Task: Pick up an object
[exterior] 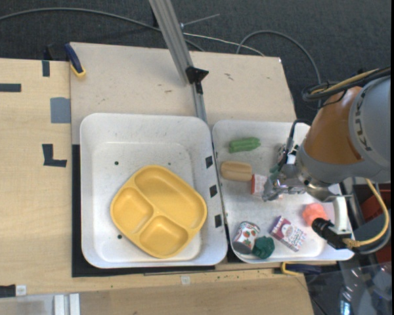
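Fingers (270, 190) of the arm are down in the right bin (231, 133), and whether they are spread or pinched cannot be told from this slanted overhead view; nothing is plainly caught between them. They sit just beside a small red-and-white item (257, 184), which may be touching them on their left side, and this looks like the object being tried for. Next to it on the left lies a tan bread-roll-shaped toy (236, 170), and above that, a green pickle-like piece (243, 145). Nearer the front of the bin are a round printed packet (247, 233), a dark green lump (264, 247) against it, a small patterned packet (287, 232) and an orange-pink piece (314, 213) close to the arm's body. The left bin (92, 136) holds a yellow divided tray (158, 209).

The main risk appears to be a missed grasp: the red-and-white item is small and lies beside the fingers, not clearly between them, so closing could push it away or nip only its edge. The roll is near enough to be nudged or caught along with it.
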Robot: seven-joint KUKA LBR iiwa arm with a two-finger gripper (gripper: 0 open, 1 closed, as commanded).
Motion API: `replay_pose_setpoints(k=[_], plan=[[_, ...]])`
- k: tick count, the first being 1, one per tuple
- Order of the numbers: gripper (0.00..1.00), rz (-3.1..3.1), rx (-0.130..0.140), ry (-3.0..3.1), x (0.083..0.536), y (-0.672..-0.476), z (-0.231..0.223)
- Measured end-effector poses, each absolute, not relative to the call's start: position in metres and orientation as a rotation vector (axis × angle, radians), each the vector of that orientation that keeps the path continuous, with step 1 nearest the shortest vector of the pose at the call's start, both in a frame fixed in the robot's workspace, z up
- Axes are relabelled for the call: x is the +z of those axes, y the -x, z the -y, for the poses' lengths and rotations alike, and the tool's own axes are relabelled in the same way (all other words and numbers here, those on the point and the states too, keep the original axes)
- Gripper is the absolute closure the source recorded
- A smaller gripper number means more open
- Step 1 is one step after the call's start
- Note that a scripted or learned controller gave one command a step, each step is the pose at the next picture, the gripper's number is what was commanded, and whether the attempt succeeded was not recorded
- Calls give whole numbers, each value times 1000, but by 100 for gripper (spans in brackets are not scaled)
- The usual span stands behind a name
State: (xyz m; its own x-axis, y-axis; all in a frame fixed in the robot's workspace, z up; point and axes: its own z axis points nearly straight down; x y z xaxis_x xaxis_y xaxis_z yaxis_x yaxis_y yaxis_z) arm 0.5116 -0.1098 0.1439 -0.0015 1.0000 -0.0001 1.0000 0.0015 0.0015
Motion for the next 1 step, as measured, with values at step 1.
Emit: replay_pose_setpoints(k=[1], plan=[[100,-2221,2,-2219,187,-513,114]])
